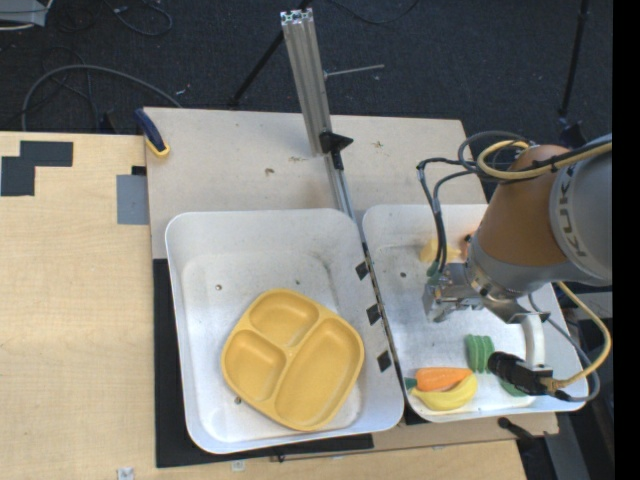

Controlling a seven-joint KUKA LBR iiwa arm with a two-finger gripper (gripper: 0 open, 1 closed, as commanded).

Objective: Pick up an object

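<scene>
My gripper (445, 306) hangs low over the middle of the right bin (400, 268), pointing down at the bare white floor, with the grey arm and its orange band above it. Close to its lower right lies a green toy (479, 351). In the front corner of that bin an orange carrot (441, 378) rests on a yellow banana (449, 397). A small yellow and orange thing (436, 251) peeks out behind the wrist, mostly hidden by it. I see nothing between the gripper and the bin floor.
The left bin (200, 258) holds a yellow divided plate (292, 357) in its front half. A ridge with black clips (371, 298) separates the two bins. An aluminium post (308, 78) rises behind them.
</scene>
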